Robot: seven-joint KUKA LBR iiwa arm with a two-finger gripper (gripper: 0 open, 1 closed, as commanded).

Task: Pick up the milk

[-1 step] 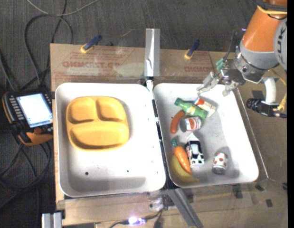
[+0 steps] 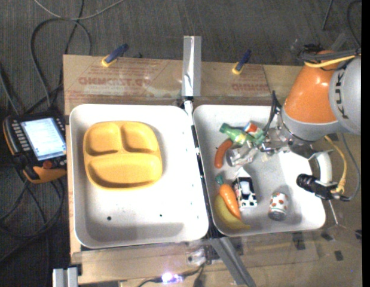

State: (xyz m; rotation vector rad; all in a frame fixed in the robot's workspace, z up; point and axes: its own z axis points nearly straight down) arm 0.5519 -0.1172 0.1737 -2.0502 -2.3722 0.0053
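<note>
The milk [image 2: 245, 194] is a small white carton with black patches. It lies in the right bin [image 2: 304, 217], near the front, touching a carrot [image 2: 229, 200] on its left. My gripper [image 2: 239, 155] hangs over the middle of the same bin, a short way behind the milk and apart from it. It sits between a red sausage [image 2: 220, 153] and a green bottle [image 2: 235, 134]. The grey and orange arm [image 2: 310, 103] reaches in from the right.
A banana [image 2: 228, 216] lies under the carrot at the bin's front. A small spotted can [image 2: 278, 205] stands right of the milk. The left bin [image 2: 101, 217] holds a yellow divided plate [image 2: 123, 154]. A tablet [image 2: 38, 137] lies off the bench at left.
</note>
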